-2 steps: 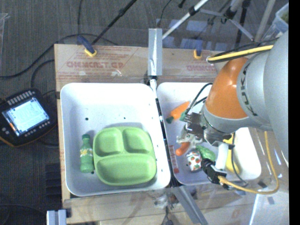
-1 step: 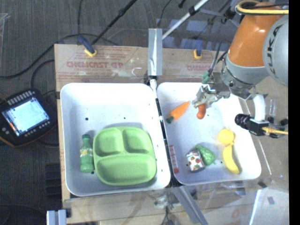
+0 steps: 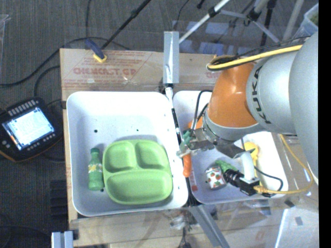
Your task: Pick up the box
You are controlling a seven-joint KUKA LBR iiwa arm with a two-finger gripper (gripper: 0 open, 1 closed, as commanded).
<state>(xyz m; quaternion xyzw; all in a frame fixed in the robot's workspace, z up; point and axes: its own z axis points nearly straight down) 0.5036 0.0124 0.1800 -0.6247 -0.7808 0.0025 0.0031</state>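
Leftward, green tray (image 3: 137, 172) in left bin (image 3: 83, 118)

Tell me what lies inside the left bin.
The left bin holds a green divided tray and a green bottle lying beside it. Anything under the tray is covered.

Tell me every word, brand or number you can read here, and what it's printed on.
"KUKA", partly cut off, on the grey arm.
Red lettering on the cardboard sheet: too blurred to read.
Handheld screen: glowing, text too small.
Green bottle label: unreadable.
Small box: pattern only, no legible text.
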